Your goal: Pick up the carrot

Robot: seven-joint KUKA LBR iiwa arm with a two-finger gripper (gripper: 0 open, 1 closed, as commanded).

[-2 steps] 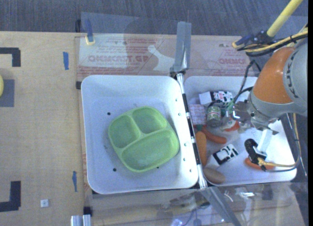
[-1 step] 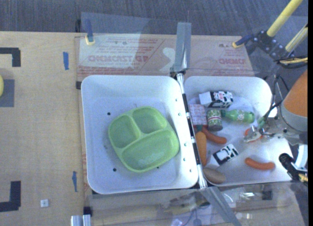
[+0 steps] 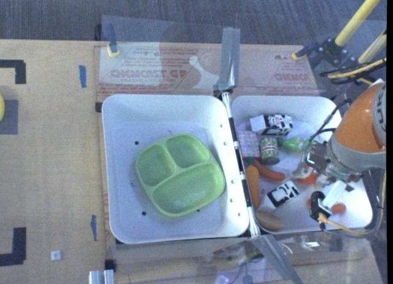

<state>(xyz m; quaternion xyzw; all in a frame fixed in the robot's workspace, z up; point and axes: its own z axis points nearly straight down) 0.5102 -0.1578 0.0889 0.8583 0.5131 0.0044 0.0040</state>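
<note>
In the right bin [image 3: 295, 103], the carrot [image 3: 252, 184] lies along the left wall, apart from the gripper [image 3: 312, 167], whose state cannot be told. The approach seems unfinished: the gripper must next shift left and descend.

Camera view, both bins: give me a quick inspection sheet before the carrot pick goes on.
Surface: left bin and right bin, white, side by side on a wooden bench.
Job's things: carrot lies in the right bin along the dividing wall, not held.
Clutter: green divided plate in the left bin; small can, red-orange piece, cow-patterned item, black-and-white item and green item in the right bin.
Grippers: gripper over the right bin's right side, apart from the carrot.
Cables: yellow and black cables beyond the right bin's far corner.
Surroundings: grey carpet; blue tape on the bench.
</note>
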